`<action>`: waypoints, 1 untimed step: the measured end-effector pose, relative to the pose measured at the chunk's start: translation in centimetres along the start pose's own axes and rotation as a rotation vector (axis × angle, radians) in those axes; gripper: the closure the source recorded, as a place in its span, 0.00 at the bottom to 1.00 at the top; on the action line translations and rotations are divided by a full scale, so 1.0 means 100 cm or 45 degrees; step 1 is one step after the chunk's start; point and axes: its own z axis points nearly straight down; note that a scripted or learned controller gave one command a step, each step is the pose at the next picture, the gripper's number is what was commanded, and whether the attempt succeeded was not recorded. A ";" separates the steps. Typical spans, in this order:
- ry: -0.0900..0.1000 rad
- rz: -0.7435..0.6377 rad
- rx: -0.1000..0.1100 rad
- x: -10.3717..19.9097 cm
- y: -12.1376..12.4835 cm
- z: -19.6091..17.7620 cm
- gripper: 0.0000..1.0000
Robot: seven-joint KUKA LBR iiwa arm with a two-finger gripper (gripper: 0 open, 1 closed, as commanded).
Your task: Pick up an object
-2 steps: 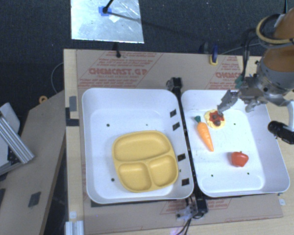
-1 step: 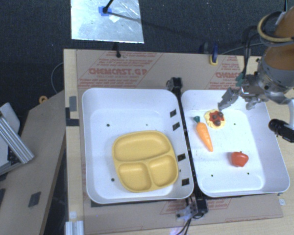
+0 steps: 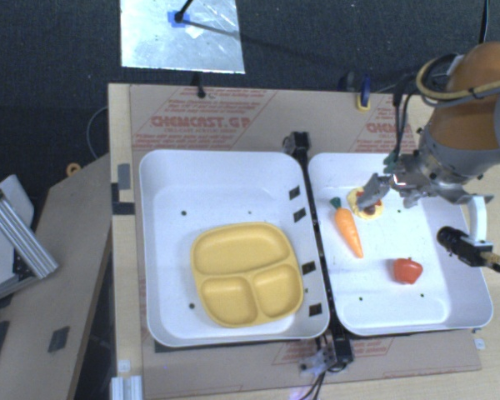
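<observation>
An orange carrot (image 3: 347, 231) with a green top lies in the right bin (image 3: 425, 311), near its left wall. A small red pepper-like toy (image 3: 407, 270) rests to the carrot's lower right. A small yellow object (image 3: 370, 211) sits just above and right of the carrot's top. My gripper (image 3: 373, 193) hangs low directly over that yellow object, reaching in from the right on the grey arm with its orange band (image 3: 475, 73). Whether it touches the yellow object is unclear.
The left bin (image 3: 175, 182) holds a yellow three-compartment plate (image 3: 247, 272). A black divider strip (image 3: 310, 223) runs between the bins. A black cylindrical part (image 3: 458, 245) juts over the right bin's right side. Open floor lies along the right bin's front.
</observation>
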 end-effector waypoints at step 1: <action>0.000 0.000 0.001 -0.005 0.002 0.062 0.00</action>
